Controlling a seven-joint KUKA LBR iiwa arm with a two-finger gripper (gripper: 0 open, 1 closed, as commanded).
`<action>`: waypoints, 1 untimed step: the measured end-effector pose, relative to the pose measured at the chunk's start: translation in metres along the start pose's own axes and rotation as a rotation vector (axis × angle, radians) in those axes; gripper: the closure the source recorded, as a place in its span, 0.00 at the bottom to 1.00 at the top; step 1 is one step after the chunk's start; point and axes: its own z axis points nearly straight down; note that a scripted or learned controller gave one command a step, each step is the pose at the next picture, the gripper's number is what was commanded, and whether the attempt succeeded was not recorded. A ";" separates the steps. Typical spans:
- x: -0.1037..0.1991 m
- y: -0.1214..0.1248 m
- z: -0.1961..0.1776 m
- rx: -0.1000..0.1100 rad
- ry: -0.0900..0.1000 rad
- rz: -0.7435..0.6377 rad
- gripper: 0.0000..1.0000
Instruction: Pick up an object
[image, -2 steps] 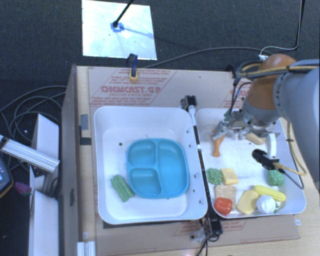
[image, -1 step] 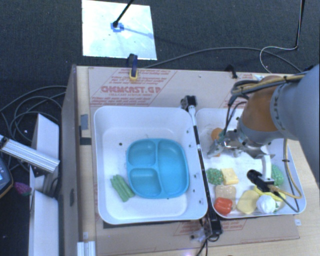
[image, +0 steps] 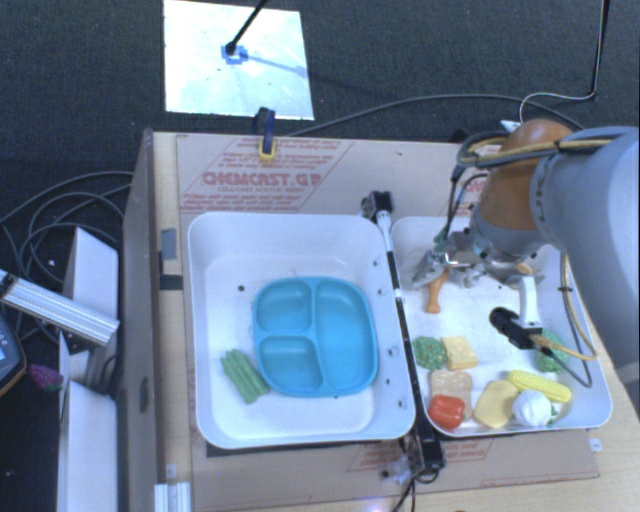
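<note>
White bins are sitting side by side on the bench. Left bin (image: 215, 300): a blue divided plate (image: 315, 335) is lying at its centre, with green beans (image: 244, 376) just beside the plate's lower-left corner. Right bin (image: 598, 400): a carrot (image: 435, 292) is lying near the upper-left corner, directly under the gripper (image: 462, 262), whose opening cannot be told; toy foods are crowding the lower edge, among them a red pepper (image: 447, 409), a cheese cube (image: 460, 352) and a banana (image: 540, 385).
</note>
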 end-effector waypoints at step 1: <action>0.000 0.001 -0.011 -0.002 0.000 -0.002 1.00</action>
